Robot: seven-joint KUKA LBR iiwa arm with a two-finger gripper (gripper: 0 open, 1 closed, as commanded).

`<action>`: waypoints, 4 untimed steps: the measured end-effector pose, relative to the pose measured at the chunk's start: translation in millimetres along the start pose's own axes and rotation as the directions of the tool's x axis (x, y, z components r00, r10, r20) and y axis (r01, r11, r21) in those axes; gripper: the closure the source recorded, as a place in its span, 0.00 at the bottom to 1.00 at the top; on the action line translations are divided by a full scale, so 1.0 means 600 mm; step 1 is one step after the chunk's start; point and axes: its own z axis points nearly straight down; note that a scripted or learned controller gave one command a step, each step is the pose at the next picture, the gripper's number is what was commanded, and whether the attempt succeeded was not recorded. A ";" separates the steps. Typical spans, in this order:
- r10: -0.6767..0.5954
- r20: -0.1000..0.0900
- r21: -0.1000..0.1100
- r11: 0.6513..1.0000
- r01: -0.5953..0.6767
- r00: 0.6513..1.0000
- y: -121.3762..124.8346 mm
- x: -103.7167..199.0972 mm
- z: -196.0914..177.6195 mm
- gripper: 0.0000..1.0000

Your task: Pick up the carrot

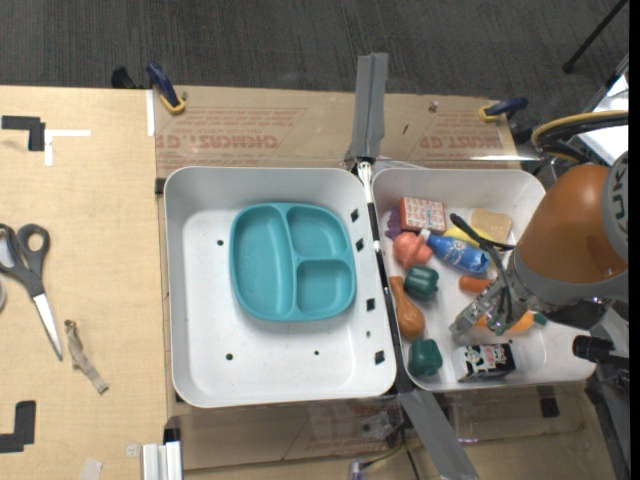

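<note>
1. Near edge: the light wooden tabotop is replaced here by its proper name, the tabletop [80, 268], which carries black tape marks, one pair of scissors [30, 273] and one small scrap [85, 360] at the left.
2. Two shallow white bins stand side by side on brown cardboard [260, 133]: the left bin [190, 298] and the right bin [560, 363], touching along a grey divider bar [370, 103].
3. The left bin holds one teal plate [295, 263] with three compartments.
4. Near part of the right bin: one dark green block [425, 356], one black-and-white carton [488, 360], and one orange-brown pear-shaped piece [408, 310].
5. The end effector [490, 313] hangs low over the bin below the arm [575, 233]; an orange object, apparently the carrot [520, 321], sits just at its fingertips. Whether the fingers grip it cannot be told.
6. Middle of the bin: one green pepper [422, 281], one blue bottle [458, 252], one pink piece [410, 248].
7. Far part: one patterned box [423, 213], one yellow piece [462, 234], one tan slice [492, 224].
8. Beyond the tabletop: two clamps [165, 88] on the cardboard's far edge, then dark grey carpet [300, 18].
</note>
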 end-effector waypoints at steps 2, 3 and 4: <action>-0.076 0.002 0.001 0.997 0.076 0.997 -0.014 0.006 -0.324 1.00; -0.008 -0.001 0.002 1.000 0.008 1.000 0.090 0.134 -0.166 1.00; -0.077 0.003 0.000 0.997 0.077 0.997 0.005 0.028 -0.360 1.00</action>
